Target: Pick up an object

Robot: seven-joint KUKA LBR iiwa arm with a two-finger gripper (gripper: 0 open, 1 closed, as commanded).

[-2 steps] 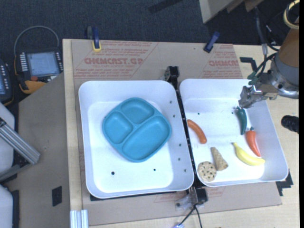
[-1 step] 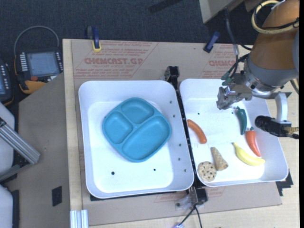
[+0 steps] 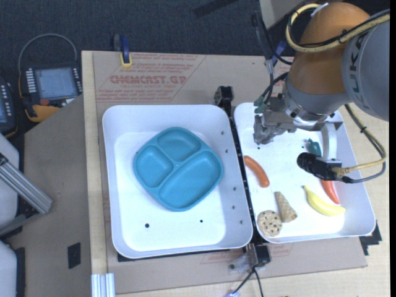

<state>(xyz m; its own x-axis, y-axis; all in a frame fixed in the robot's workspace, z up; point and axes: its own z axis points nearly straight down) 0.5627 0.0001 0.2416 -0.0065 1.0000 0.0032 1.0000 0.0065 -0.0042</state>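
Note:
My gripper hangs over the upper left part of the right bin, its fingers pointing down with nothing visibly between them. Below it lies an orange hot dog, slanted near the bin's left wall. Further down sit a round chocolate-chip cookie and a tan cone. A yellow banana and a red-orange chili pepper lie at the right of the bin. A small teal object peeks out beside the arm.
The left bin holds a blue three-compartment plate. A black divider runs between the two bins. The arm's bulk covers the upper right of the right bin.

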